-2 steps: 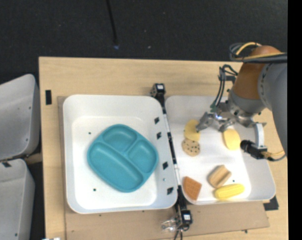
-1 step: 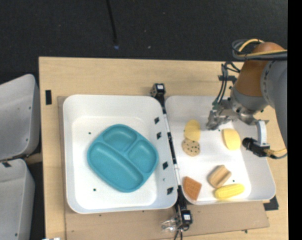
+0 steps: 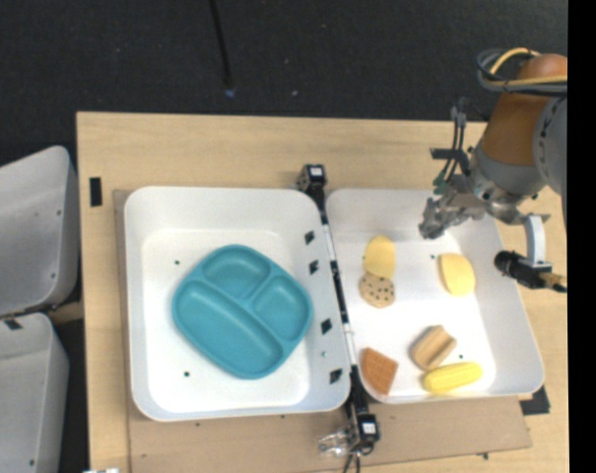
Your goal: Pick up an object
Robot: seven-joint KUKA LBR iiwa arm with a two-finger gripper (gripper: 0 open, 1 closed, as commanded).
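The right bin holds several toy foods: a pale yellow piece with a speckled cookie just below it, a yellow lemon-like piece, a tan bread-like block, an orange wedge and a yellow banana-like piece. My gripper hangs over the bin's upper part, above and to the right of the pale yellow piece and up-left of the lemon-like piece. Nothing shows between its fingers.
The left bin holds a teal divided plate. A row of black clips runs along the seam between the bins. The grey arm with its orange band comes in from the upper right. Grey panels stand at the left.
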